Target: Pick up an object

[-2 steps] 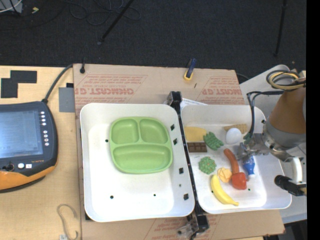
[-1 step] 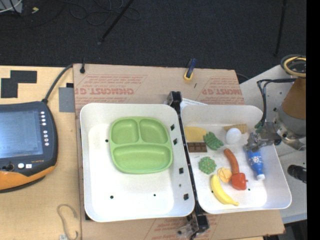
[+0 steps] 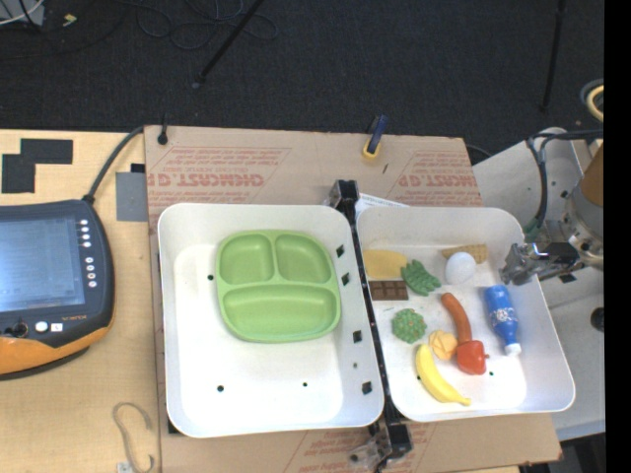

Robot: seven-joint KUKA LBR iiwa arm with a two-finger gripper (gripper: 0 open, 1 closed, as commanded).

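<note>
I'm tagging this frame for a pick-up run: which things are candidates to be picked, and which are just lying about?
Candidates, all in the right bin:
banana
blue bottle
sausage
red pepper
white egg
broccoli

Lying about:
green divided plate in the left bin
handheld controller

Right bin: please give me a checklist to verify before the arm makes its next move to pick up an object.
1. Objects present in right bin: ok; blue bottle, banana, sausage, white egg lie inside.
2. Hand near a target: ok, at the bin's right rim, just above the bottle in the picture.
3. Hand free of any object: cannot tell.
4. Bottle has room around it: ok, apart from the other items.
5. Green tray away from the work: ok, it sits in the left bin.
</note>
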